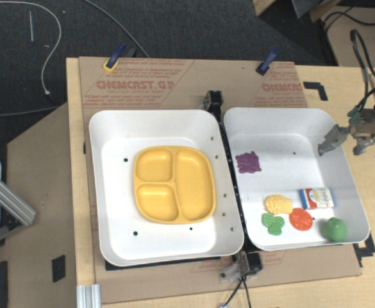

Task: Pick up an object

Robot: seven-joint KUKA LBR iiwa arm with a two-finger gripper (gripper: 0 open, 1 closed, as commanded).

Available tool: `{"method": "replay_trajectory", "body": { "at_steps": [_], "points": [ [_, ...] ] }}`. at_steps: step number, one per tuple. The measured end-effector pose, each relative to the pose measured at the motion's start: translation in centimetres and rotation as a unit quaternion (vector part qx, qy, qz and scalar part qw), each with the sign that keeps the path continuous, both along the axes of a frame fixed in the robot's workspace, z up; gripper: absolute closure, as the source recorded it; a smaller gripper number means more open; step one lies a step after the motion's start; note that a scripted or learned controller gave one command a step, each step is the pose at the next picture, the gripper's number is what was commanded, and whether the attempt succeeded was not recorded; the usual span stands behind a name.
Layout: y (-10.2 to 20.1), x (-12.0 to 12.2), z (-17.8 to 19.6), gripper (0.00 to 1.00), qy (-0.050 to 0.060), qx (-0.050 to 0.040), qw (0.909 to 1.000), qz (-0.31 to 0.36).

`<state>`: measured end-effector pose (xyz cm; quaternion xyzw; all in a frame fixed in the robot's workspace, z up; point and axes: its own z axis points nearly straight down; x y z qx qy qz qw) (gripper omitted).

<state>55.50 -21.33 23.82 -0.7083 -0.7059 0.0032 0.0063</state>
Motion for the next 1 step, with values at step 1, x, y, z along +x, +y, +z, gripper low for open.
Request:
{"method": "replay_trajectory", "body": {
  "at_steps": [1],
  "points": [
    [0.06,0.27,0.68,0.0,-0.006,-0.0017,1.0,0.002]
  ]
}}
